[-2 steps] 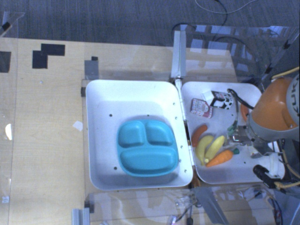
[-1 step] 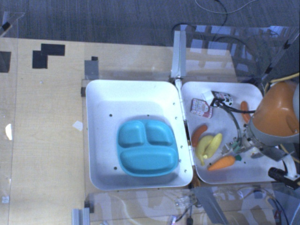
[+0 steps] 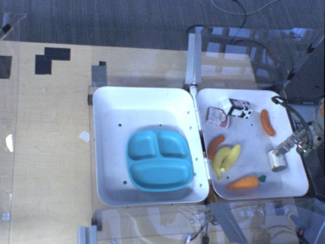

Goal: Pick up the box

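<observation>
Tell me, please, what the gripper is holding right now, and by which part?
Nothing: the gripper hovers low at the right bin's right edge, far from the box.

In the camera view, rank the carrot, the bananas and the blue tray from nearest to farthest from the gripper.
From the gripper, at the right bin's right side:
1. Carrot, right bin's lower edge.
2. Bananas, right bin's left part.
3. Blue tray, in the left bin.
</observation>
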`<action>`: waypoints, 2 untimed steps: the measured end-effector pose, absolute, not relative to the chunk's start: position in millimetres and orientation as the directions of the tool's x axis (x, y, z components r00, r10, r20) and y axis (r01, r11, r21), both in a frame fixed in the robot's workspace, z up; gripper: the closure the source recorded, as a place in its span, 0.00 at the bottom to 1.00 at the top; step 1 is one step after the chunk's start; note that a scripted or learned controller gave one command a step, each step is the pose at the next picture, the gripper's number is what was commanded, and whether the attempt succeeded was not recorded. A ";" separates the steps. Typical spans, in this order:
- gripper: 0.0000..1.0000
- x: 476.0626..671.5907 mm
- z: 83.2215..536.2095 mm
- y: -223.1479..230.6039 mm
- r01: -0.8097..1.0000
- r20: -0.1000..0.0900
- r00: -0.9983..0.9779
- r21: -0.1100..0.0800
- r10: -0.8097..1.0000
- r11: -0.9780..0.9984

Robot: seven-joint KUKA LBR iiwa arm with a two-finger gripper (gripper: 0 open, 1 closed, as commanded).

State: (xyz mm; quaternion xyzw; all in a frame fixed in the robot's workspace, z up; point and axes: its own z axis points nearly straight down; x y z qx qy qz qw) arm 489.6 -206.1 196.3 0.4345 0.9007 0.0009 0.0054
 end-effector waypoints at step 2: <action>1.00 489.4 183.8 -193.3 0.830 -0.008 -0.558 0.006 0.830 0.558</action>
